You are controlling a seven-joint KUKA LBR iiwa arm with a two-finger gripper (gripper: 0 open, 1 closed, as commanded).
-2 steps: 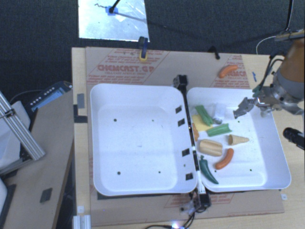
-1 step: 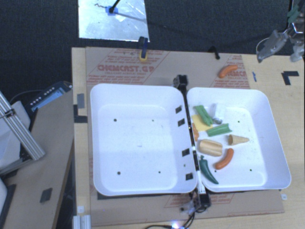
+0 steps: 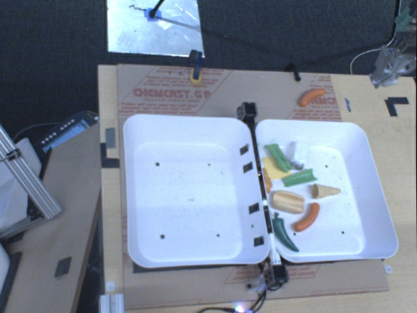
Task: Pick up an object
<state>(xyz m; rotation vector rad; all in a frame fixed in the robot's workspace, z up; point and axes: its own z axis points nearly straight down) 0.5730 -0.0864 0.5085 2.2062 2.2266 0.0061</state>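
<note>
two shallow white bins sit side by side on the counter (image 3: 111, 96), joined along their inner edges by a row of dark clips. the left bin (image 3: 189, 191) shows only its bare white floor with a few small dark dots. the right bin (image 3: 365, 175) holds all the loose objects, gathered toward its left half, close to the dividing edge

near the top of that cluster lies a green pepper-like piece (image 3: 277, 156), slanted, with a small grey item (image 3: 291, 151) just beside it on the right. below it a flat yellow piece (image 3: 272, 169) rests against the bin's left wall, and a second green piece (image 3: 299, 178) lies across its lower right edge. a tan bread-roll shape (image 3: 287, 201) sits under those, with a pale cone (image 3: 324, 190) just to its right, tip pointing right. an orange sausage (image 3: 306, 218) lies slanted below the roll, and a dark green chilli (image 3: 283, 232) lies near the bin's left wall at the bottom of the group

outside the bins, another orange sausage (image 3: 311, 97) rests on the counter above the right bin. a yellow and blue clamp (image 3: 195, 67) stands at the counter's far edge, beneath a shiny sheet (image 3: 154, 18)

the end effector (image 3: 393, 64) shows at the upper right, well apart from the bins and from every object; whether its fingers are apart or together cannot be told
</note>
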